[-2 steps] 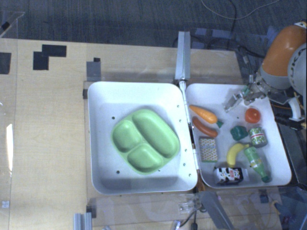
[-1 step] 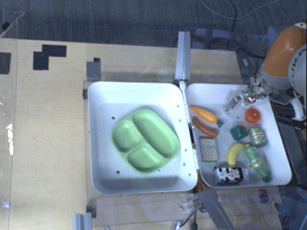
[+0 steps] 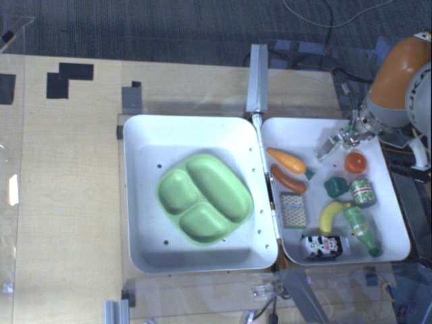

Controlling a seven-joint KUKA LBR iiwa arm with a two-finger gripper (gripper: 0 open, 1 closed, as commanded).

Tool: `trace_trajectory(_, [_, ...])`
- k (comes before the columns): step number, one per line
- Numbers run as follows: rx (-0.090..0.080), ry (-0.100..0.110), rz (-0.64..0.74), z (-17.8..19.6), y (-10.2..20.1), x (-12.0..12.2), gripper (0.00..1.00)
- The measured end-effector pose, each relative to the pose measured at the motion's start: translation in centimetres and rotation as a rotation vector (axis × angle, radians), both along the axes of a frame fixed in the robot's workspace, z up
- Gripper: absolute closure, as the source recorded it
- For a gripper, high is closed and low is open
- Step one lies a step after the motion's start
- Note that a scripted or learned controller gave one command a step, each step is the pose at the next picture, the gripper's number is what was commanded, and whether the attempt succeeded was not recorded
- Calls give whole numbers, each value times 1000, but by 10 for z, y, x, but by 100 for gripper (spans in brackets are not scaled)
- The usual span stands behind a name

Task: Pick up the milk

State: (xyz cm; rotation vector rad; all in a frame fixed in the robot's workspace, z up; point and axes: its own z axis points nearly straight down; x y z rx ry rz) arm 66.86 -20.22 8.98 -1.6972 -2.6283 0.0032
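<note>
Milk [image 3: 321, 246] lay untouched at the near edge of the right bin [image 3: 398, 238], well apart from the fingers [image 3: 332, 146], which hung apart and empty near the bin's far side; the whole pick remained.

The arm [image 3: 405, 79] is seen entering from the right edge of the camera view, near the top, its orange band rounded and turned toward the camera above the grey wrist. The wrist is angled down and to the left. The gripper [image 3: 331, 147] is carried at its end, pointed leftward and slightly down. Its two metal fingers [image 3: 325, 150] are seen as slim and bright, slightly parted, and nothing is seen between them. The gripper is held low.
</note>
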Motion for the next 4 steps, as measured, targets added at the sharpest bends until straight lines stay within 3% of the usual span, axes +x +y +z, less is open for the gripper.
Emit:
trace_trajectory(1, [0,2,69,-1,-2,-1,0])
trace_trajectory(2, [-8,2,229,-3,4,-4,0])
trace_trajectory(3, [-9,-23,88,195,-4,-31,0])
trace_trajectory(4, [-5,-18,170,45,85,-49,0])
